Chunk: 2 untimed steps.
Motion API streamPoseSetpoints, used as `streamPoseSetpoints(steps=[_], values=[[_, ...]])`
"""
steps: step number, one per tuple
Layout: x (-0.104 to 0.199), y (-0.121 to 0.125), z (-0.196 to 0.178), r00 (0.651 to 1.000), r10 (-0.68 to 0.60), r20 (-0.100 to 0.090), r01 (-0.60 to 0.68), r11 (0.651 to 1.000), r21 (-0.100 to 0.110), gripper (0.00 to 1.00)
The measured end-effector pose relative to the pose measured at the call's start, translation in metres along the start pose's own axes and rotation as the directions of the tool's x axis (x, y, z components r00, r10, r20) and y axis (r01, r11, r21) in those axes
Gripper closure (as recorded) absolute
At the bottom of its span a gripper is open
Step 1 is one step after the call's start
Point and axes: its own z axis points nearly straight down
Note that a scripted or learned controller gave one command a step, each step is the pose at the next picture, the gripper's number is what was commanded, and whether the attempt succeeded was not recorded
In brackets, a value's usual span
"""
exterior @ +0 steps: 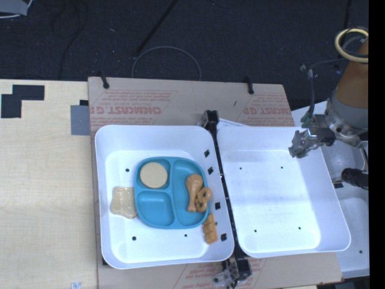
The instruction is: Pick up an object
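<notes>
Nearest to where I stand, two white bins sit side by side on the bench: the left bin (114, 161) and the right bin (283, 221), their inner walls meeting along a dark divider (218, 179). Taking that divider as my mark, everything loose lies to its left. Biggest is a blue sectioned tray (157, 212) lying flat in the middle of the left bin. Against the tray's edge farthest from the divider rests a pale tan slab (123, 201), touching it. A round beige disc (153, 174) sits in the tray's rear compartment, and a knobbly brown piece (197, 192) lies in the compartment closest to the divider. A small brown chunk (209, 229) lies on the bin floor between tray and divider. Right of the divider, well apart from these things, the arm (352, 95) hangs over the right bin's far corner, its gripper (301, 144) holding nothing; whether its jaws are apart or together I cannot tell.
</notes>
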Motion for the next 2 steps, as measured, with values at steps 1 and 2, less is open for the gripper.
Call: streamPoseSetpoints(steps=[1, 2], values=[[0.049, -0.018, 0.015, 1.000, 0.000, -0.001, 0.000, 1.000, 0.002, 1.00], [0.110, -0.031, 0.019, 1.000, -0.001, -0.001, 0.001, 1.000, 0.002, 1.00]])
